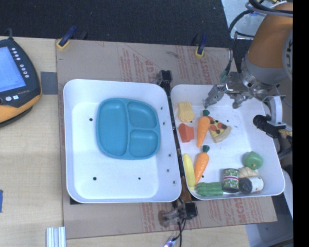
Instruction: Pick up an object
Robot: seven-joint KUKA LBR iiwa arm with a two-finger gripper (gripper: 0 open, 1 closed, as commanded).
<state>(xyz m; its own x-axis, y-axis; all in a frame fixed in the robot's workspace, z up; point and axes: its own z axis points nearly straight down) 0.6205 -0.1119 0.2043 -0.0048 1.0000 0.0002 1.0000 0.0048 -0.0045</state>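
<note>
The grey two-finger gripper [224,98] hung over the top of the right shallow white bin [270,138], fingers spread apart with nothing between them. The toys sat below it — two orange plastic carrots [202,130], a pizza slice toy [219,129], a green apple [253,160]. The left white bin [80,138] held a blue divided plastic plate [127,128].
</note>
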